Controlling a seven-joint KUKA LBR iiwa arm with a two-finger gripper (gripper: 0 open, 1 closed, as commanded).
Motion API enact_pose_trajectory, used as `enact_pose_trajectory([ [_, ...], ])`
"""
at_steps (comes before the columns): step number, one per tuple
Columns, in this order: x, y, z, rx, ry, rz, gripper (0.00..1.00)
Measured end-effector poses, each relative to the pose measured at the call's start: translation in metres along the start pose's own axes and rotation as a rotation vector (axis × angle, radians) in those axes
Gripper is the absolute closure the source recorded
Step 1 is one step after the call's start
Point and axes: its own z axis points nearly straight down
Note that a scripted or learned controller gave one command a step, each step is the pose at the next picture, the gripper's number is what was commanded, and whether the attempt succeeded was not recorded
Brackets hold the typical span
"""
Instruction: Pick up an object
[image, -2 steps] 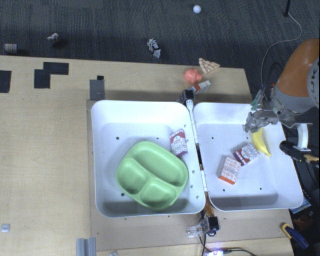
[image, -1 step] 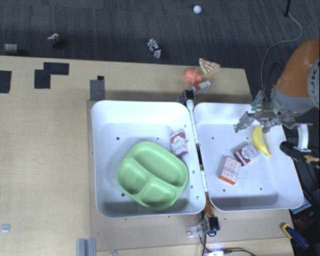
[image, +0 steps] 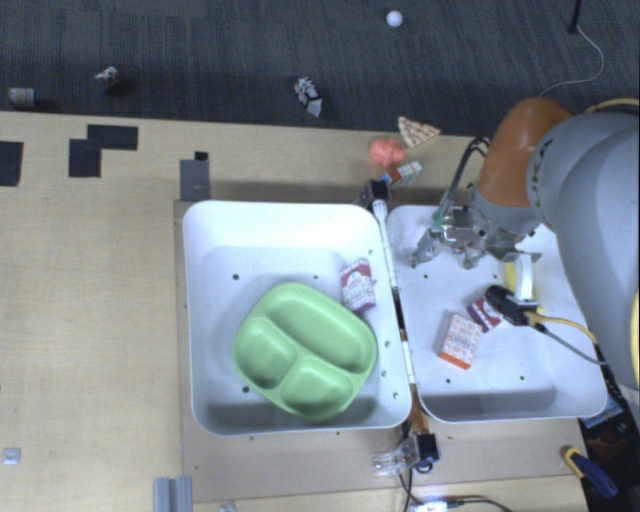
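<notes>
My gripper (image: 443, 258) hangs over the back left part of the right bin (image: 560, 395). Its fingers stand spread and nothing is between them. In front of it on the bin floor lies a red and white packet (image: 460, 340). A smaller red and white piece (image: 483, 316) lies just behind that packet. A pale yellow piece (image: 520, 274) lies to the gripper's right, close under the arm. The left bin (image: 210, 300) holds a green divided plate (image: 305, 347) and a red and white packet (image: 357, 285) by its right wall.
The wall between the two bins (image: 395, 300) runs just left of the gripper. On the bench behind the bins lie a pink lump (image: 388, 152) and a tan wedge (image: 418, 130). The grey arm (image: 590, 200) covers the right bin's back right part.
</notes>
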Motion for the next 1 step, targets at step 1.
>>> enact_pose_trajectory([
  [1, -0.0792, -0.0155, -0.0697, 0.000, -0.003, 0.002, 0.00],
])
